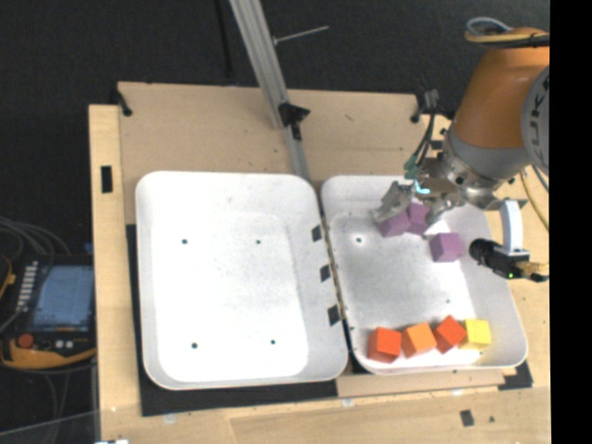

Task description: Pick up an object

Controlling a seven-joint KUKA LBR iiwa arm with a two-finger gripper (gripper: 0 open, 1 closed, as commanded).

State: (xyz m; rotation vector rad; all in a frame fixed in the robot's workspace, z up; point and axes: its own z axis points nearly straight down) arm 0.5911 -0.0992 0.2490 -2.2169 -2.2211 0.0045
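Note:
My gripper hangs over the far part of the right bin, below the grey and orange arm. Its two fingers stand apart, open. Directly under them lie two purple blocks, one at the left finger and one in the gap; whether the fingers touch them I cannot tell. A third purple block lies just to the right on the bin floor. Along the near wall sit an orange-red block, an orange block, a red block and a yellow block.
The left bin sits beside the right one, with clips on the shared rim. A metal pole slants up from behind the bins. A black fitting on the arm overhangs the right bin's right edge.

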